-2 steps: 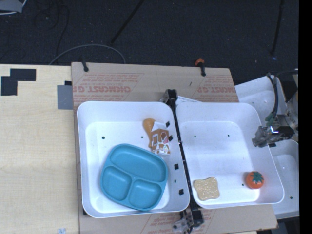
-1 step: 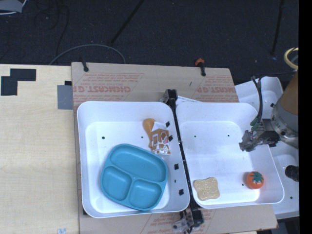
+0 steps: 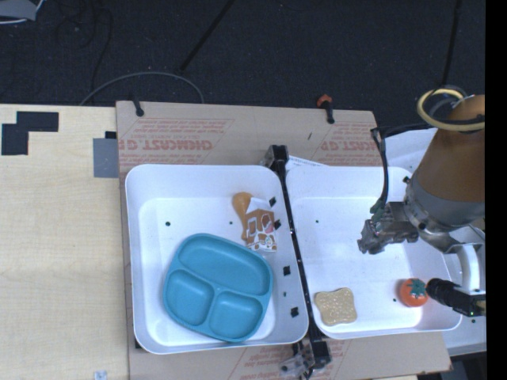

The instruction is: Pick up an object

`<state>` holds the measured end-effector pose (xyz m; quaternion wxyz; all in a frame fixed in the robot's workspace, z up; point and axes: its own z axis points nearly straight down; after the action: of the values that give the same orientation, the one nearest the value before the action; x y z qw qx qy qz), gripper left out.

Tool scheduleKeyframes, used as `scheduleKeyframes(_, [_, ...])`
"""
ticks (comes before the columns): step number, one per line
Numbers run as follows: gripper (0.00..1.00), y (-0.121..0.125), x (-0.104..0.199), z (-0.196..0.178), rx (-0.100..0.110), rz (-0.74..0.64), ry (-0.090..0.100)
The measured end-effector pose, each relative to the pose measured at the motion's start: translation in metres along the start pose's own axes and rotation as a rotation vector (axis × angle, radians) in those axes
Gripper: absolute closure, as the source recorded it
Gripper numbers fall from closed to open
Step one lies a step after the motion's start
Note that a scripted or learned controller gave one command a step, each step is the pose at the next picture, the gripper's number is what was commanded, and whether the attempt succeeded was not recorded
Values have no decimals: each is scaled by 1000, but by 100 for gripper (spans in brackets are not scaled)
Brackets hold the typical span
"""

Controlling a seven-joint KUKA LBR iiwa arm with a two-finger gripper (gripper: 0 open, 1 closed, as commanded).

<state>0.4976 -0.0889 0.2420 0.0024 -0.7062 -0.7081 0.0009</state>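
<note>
Two shallow white bins sat side by side on the bench, split by a black divider strip [image 3: 287,236]. The left bin [image 3: 146,212] held a blue sectioned plate [image 3: 217,286] lying flat toward its near side. Just beyond the plate's far right corner lay a small printed packet [image 3: 260,230], brown and white, and touching the packet's far side was a tan, orange-brown piece [image 3: 241,203].

The right bin [image 3: 341,192] held a slice of toast [image 3: 336,306] close to its near wall, toward the divider. A small orange-red toy, shaped like a tomato with a green top [image 3: 412,291], rested near the bin's near right corner, well apart from the toast.

The grey arm with its orange band [image 3: 453,153] reached in from the right over the right bin. Its gripper [image 3: 379,236] was over bare white floor in the middle of that bin, beyond both the toast and the tomato and touching neither. Nothing could be seen between its dark fingers; whether they were spread or clenched could not be told from this slant.
</note>
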Motion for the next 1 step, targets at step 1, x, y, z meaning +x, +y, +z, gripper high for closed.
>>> scheduleKeyframes(1, [100, -7, 47, -2, 0, -1, 0])
